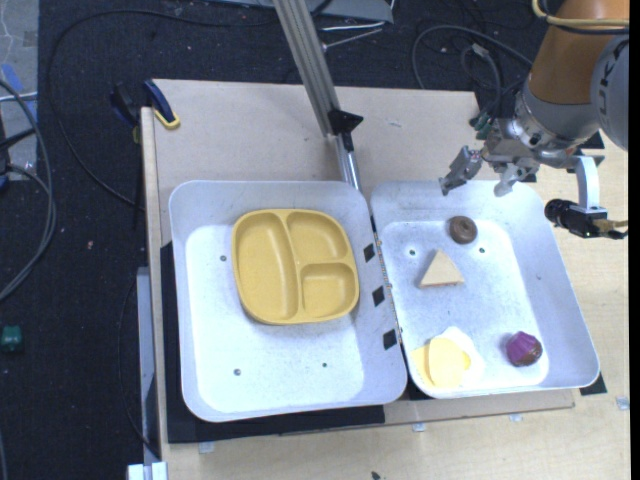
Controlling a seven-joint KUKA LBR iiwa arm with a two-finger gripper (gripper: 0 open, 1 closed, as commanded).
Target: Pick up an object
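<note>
Overhead, the two-finger gripper (484, 175) hangs with fingers apparently spread and holding nothing, above the right white bin's (566, 298) far rim. Nearest below lies a small brown ring-shaped piece (462, 230), beside a tan wedge (440, 270).

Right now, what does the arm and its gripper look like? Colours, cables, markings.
Grey KUKA arm entering from the right, with a rounded orange band above the wrist and a thin yellowish cable looped over it. The gripper is bare grey metal with two slim fingers. A white bracket with a black fitting hangs beside it. No markings legible.
</note>
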